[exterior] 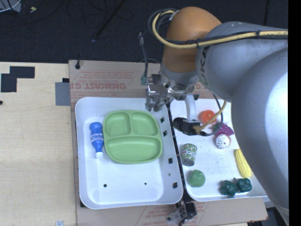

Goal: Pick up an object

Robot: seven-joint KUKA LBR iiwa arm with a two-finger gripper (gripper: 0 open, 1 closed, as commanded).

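My gripper (pixel 154 102) hangs over the far edge of the left bin (pixel 89 182), close to the divider between the two bins and just beyond the green divided plate (pixel 132 136). I see nothing held in it. A blue bottle (pixel 96 138) lies left of the plate. In the right bin (pixel 214 194) are an orange ball (pixel 207 116), a purple toy (pixel 226 129), a white ball (pixel 222 141), a small can (pixel 189 153), a green apple (pixel 196 178), a yellow corn cob (pixel 242 163) and a dark green toy (pixel 235 186).
The grey arm (pixel 254 79) covers the right bin's far right corner and reaches over its right side. Both bins sit on a cardboard sheet (pixel 108 79) on the wooden bench (pixel 33 140). The near half of the left bin is bare white floor.
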